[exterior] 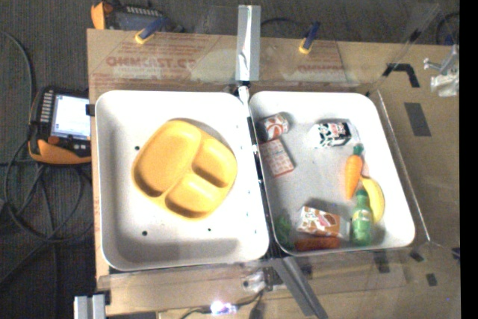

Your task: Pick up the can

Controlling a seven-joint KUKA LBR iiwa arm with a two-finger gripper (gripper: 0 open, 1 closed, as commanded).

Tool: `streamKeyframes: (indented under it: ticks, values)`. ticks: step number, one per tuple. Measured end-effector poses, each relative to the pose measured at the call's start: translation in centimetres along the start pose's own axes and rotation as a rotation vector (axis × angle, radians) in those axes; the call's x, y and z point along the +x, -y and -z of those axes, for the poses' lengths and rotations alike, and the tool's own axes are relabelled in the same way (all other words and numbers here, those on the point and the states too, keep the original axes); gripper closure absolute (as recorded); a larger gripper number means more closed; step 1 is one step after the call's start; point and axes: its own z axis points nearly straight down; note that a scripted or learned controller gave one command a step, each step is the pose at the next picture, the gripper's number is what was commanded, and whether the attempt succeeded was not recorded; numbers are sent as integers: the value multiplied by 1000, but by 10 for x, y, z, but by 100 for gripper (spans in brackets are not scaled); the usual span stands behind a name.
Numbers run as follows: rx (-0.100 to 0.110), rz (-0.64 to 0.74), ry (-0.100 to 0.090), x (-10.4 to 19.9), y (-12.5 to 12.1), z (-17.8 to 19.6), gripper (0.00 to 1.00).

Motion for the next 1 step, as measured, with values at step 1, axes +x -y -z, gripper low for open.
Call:
streamKeyframes:
  ticks: [1]
  values:
    - [0,-85,2,28,-62,0,100]
